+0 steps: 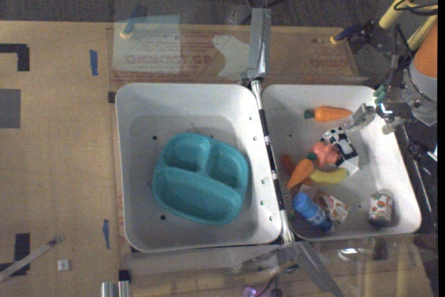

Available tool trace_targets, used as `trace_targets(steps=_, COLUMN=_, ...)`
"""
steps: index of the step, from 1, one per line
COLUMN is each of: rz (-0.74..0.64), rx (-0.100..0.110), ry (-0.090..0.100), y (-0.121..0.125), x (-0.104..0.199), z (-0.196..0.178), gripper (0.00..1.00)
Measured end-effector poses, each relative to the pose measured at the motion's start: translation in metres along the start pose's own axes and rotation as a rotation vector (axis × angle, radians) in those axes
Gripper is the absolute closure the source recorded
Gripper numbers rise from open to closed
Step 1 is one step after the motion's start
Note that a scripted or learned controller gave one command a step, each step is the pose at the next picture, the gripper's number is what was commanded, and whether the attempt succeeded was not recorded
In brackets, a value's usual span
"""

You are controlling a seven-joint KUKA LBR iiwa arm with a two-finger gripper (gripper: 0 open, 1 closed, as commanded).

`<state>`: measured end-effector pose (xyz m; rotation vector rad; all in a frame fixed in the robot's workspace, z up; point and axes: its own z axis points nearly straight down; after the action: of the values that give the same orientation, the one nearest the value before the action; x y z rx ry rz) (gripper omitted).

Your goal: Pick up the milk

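The milk (343,146) is a small black-and-white cow-patterned carton lying in the right bin (396,170), among other toy foods near the bin's middle. My gripper (374,119) hangs over the upper right part of that bin, just up and to the right of the milk and apart from it. Its two grey fingers (361,115) stand spread apart, open, with nothing between them.
Around the milk lie a pink toy (323,153), a yellow banana (328,177) and an orange carrot (301,172). Another carrot (327,113) lies at the back. A blue bottle (311,211), a small box (335,207) and a can (379,209) sit near the front. A teal divided plate (201,177) lies in the left bin.
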<state>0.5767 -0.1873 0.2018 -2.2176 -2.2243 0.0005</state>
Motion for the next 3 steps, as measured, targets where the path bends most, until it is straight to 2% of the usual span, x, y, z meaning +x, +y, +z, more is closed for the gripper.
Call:
trace_targets(steps=1, rz=-0.109, rx=-0.008, ry=-0.003, y=0.012, x=0.004, z=0.114, gripper=0.0)
trace_targets(steps=2, rz=-0.104, rx=-0.013, ry=-0.004, y=0.012, x=0.002, z=0.103, gripper=1.0)
trace_targets(steps=3, rz=-0.059, rx=-0.004, ry=-0.003, y=0.063, x=-0.025, z=0.012, gripper=1.0)
